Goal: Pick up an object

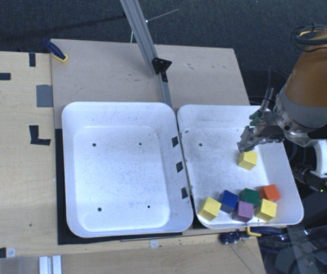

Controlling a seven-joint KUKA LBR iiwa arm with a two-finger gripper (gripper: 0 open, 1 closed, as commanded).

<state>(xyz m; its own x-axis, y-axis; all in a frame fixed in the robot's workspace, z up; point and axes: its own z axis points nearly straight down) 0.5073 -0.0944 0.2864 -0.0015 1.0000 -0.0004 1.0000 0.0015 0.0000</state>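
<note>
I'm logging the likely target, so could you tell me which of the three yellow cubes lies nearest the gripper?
The yellow cube lying alone just below the gripper; the other two sit in the cluster along the right bin's near edge.

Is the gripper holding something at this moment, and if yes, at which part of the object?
It cannot be told. The gripper is directly above the lone yellow cube, at its top.

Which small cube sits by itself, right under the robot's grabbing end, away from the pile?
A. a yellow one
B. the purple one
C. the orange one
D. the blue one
A: a small yellow cube lies alone in the right shallow white bin just below the gripper, while the blue cube, orange cube and purple cube are bunched along the bin's near edge.
</note>
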